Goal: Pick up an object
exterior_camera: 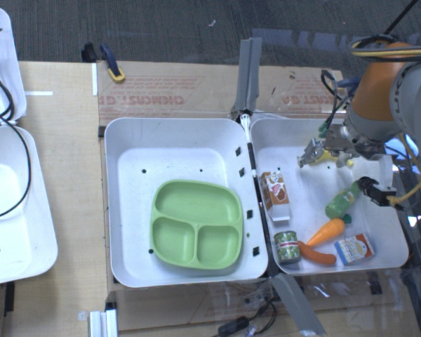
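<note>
Taking the right bin (316, 271) as the landmark, its near edge carries most of the pickable things: a small green can (287, 246) at the near-left corner, a sausage (317, 255) touching it, a carrot (327, 232) angled just above that, and a small juice carton (353, 248) toward the near-right corner. Further in, a green bottle (342, 201) lies tilted right of centre, and a brown-and-white milk carton (276, 196) lies along the bin's left wall. Beyond those, over the bin's far-right area, hangs the gripper (314, 153), with nothing between its tips; whether it is spread or closed I cannot tell. Left of the landmark, the other bin (119, 188) holds a green divided plate (196, 223). The step in hand looks like the approach, before any grasp. The next move likely calls for choosing one object, perhaps the green bottle nearest the tool, centring over it and descending with clearance from neighbours
</note>
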Motion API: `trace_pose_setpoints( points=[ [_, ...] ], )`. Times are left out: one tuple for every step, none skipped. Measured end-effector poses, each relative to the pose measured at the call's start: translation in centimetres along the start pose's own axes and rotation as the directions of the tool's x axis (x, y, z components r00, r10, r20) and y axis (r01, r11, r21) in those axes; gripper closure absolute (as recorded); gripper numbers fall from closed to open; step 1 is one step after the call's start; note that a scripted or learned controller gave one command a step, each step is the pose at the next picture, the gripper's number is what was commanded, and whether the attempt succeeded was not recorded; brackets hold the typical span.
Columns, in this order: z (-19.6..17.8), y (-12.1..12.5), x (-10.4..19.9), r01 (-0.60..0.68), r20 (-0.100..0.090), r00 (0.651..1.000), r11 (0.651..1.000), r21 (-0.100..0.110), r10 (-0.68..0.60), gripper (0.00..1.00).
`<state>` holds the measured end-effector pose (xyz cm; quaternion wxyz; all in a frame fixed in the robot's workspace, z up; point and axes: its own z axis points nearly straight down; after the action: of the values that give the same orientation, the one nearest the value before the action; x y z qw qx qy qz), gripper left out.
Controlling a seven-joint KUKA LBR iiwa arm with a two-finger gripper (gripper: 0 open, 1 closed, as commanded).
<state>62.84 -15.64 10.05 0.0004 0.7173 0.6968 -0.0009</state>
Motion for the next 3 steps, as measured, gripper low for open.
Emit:
trace_pose_setpoints(
  points=[
    [-0.9, 0.0, 0.0, 0.001, 0.001, 1.0, 1.0, -0.001, -0.001, 1.0],
    [-0.9, 0.0, 0.0, 0.001, 0.001, 1.0, 1.0, 0.0, -0.001, 0.0],
    [0.4, 2.0, -1.9, 0.052, -0.006, 0.999, 0.999, 0.003, -0.052, 0.0]
  ],
)
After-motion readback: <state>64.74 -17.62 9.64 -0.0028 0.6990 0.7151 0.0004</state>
